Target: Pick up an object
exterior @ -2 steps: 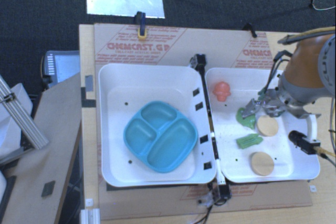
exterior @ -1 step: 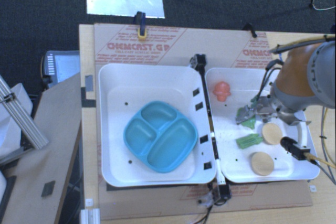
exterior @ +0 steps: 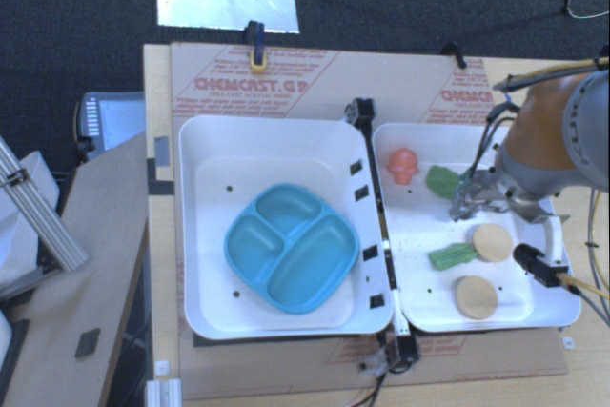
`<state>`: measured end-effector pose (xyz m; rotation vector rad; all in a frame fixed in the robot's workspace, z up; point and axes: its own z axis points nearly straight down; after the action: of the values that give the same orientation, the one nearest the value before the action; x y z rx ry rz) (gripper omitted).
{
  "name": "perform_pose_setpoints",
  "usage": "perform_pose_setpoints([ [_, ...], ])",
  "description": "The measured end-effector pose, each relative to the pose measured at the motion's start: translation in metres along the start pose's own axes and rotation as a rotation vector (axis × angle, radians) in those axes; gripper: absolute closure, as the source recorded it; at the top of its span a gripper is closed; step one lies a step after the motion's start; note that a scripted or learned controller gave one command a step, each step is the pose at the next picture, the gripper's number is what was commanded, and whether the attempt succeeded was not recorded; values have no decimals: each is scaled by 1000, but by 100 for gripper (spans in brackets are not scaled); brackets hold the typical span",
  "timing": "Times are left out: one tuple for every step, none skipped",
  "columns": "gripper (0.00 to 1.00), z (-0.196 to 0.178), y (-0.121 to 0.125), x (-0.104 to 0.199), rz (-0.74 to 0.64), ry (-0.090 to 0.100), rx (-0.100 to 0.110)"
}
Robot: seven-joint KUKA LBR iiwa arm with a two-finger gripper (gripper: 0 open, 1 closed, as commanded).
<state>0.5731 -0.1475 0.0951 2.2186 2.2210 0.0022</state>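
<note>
In the right bin (exterior: pixel 419 310) lie a pink-orange toy (exterior: pixel 402 165) at the back, a green piece (exterior: pixel 442 181) to its right, a second green piece (exterior: pixel 451 254) lower down, and two tan round discs (exterior: pixel 493 242) (exterior: pixel 476 296). My gripper (exterior: pixel 465 205) hangs low over the bin's right half, just right of the upper green piece and above the upper disc. The grey arm with its orange band (exterior: pixel 538 124) comes in from the right. Nothing shows between the fingers.
The left bin (exterior: pixel 205 300) holds a blue divided plate (exterior: pixel 290 246). A black divider strip (exterior: pixel 370 195) runs between the bins. A clamp (exterior: pixel 257 48) sits at the board's back edge, and a black fitting (exterior: pixel 537 266) hangs over the right bin's right side.
</note>
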Motion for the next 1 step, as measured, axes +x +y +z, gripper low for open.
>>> perform_pose_setpoints([
  [100,-53,-4,9,-3,0,-1],
])
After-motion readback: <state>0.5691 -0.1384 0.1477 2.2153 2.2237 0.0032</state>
